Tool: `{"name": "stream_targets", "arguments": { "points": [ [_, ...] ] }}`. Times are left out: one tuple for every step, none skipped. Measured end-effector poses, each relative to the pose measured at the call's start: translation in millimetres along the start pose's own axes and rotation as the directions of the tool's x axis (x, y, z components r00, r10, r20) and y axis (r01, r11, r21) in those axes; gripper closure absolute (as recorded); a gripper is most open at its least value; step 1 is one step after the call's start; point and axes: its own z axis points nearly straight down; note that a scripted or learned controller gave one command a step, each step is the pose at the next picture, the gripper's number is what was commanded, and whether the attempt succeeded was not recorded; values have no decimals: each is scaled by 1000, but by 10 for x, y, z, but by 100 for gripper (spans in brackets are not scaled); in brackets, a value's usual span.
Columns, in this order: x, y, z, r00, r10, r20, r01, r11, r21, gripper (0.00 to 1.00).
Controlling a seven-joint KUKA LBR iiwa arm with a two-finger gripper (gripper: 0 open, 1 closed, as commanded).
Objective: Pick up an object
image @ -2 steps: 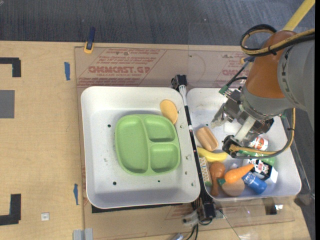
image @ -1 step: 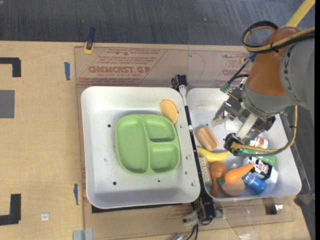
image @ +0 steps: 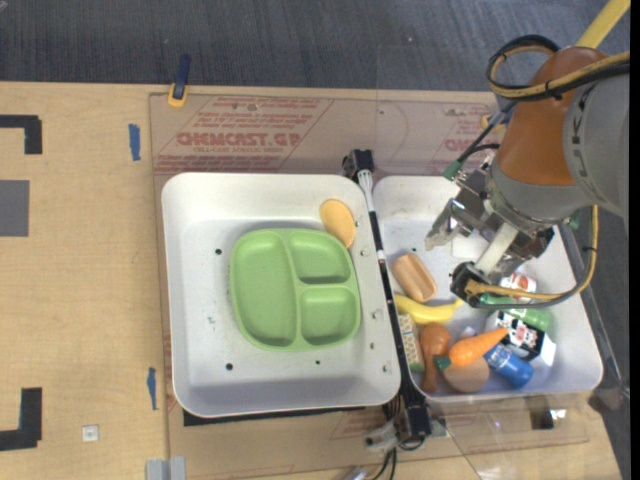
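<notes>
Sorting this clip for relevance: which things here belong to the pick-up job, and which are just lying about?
Job: gripper, right bin, and in it the hot dog, banana, carrot and blue cup.
Lying about: left bin, green plate, yellow fruit, blue tape.

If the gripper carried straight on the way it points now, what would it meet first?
Probably bare floor of the right bin, close by the hot dog; depth is unclear, so the gripper might clip that instead.

Tan bench [image: 80,268], printed brown sheet [image: 250,128], left bin [image: 200,353] and right bin [image: 405,206] side by side, blue tape strips [image: 134,141]
</notes>
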Motion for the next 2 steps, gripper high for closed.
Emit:
{"name": "stream_targets", "arguments": {
  "points": [
    [12, 0, -94, 1000, -3, 0, 3, 1000, 0, 100],
    [24, -1, -186, 1000, -6, 0, 6, 1000, 0, 100]
  ]
}}
